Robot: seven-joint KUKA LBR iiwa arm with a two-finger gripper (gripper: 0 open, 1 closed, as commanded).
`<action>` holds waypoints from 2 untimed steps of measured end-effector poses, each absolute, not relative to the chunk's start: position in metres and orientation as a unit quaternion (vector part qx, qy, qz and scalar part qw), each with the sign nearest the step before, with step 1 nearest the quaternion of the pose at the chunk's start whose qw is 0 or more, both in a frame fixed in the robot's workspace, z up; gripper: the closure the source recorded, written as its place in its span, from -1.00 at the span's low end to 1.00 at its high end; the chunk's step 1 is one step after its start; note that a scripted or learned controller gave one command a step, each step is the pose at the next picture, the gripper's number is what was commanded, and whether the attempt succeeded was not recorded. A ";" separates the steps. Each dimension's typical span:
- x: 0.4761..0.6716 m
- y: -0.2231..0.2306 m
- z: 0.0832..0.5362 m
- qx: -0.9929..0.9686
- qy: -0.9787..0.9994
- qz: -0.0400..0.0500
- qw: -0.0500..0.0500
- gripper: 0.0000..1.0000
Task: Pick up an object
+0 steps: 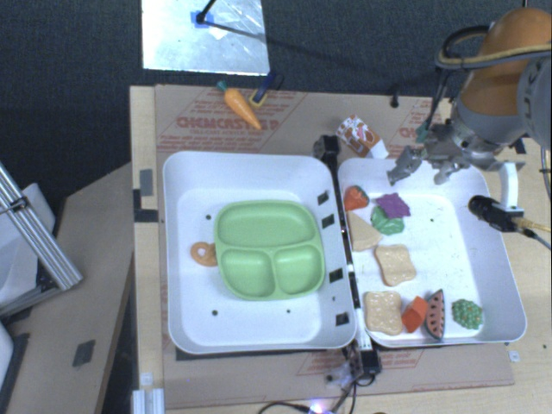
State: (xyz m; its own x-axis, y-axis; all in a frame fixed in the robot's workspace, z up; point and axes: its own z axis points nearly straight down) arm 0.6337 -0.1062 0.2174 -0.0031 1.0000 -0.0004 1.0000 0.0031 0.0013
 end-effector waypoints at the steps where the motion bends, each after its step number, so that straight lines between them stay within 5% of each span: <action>1: 0.633 -0.106 0.154 0.707 0.708 -0.001 -0.001 -1.00; 2: 0.625 -0.100 0.108 0.707 0.707 -0.001 -0.001 -1.00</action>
